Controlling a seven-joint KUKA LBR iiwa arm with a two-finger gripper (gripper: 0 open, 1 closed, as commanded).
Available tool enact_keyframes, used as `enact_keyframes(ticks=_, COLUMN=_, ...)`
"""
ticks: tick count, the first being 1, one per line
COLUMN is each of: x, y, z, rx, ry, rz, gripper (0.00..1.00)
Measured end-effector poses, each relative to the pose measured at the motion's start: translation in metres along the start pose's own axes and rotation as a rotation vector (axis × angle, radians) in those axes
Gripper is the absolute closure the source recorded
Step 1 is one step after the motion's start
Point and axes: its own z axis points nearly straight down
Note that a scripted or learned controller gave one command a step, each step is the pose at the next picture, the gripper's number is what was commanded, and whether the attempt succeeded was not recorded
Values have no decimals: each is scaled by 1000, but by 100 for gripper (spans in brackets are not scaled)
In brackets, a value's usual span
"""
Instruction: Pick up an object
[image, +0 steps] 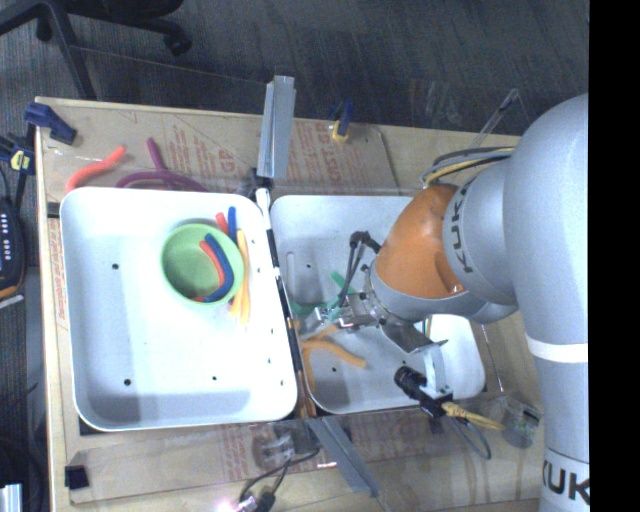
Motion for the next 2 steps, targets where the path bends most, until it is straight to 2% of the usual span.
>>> enact_keyframes(ticks=1, x=2, y=0, z=-8, rx=7, ry=4, rz=-10, gripper=100)
enact_keyframes(ticks=2, x=64, y=50, z=-92, rx=24, ry=14, rz=51, gripper=100)
